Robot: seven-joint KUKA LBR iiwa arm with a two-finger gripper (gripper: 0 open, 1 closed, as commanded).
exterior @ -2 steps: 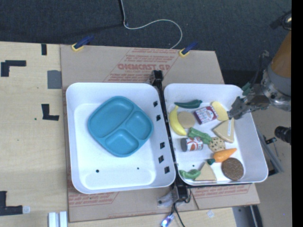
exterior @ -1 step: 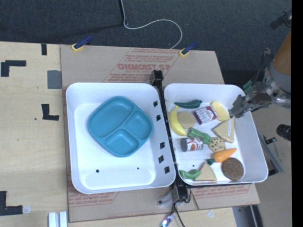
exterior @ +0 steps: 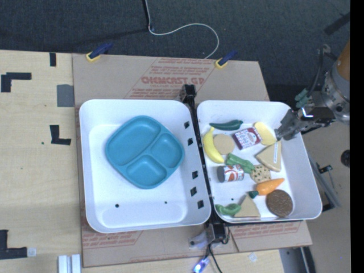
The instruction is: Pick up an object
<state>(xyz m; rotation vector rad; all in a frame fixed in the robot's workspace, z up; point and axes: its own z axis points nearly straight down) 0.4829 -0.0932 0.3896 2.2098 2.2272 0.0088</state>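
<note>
Cardboard sheet under two white bins; dark carpet beyond.

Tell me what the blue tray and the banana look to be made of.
Blue tray: likely moulded plastic, matte; one even colour, rounded compartments, no glare. Banana: probably toy plastic, smooth and slightly glossy; flat uniform yellow with no spots. It is too small in the camera view to be certain.

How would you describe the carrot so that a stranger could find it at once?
Look in the right white bin, the one crowded with toy food. Near its front edge lies the carrot, just above a round brown cookie. It is the only orange thing there, tapered, with a small green top.
</note>
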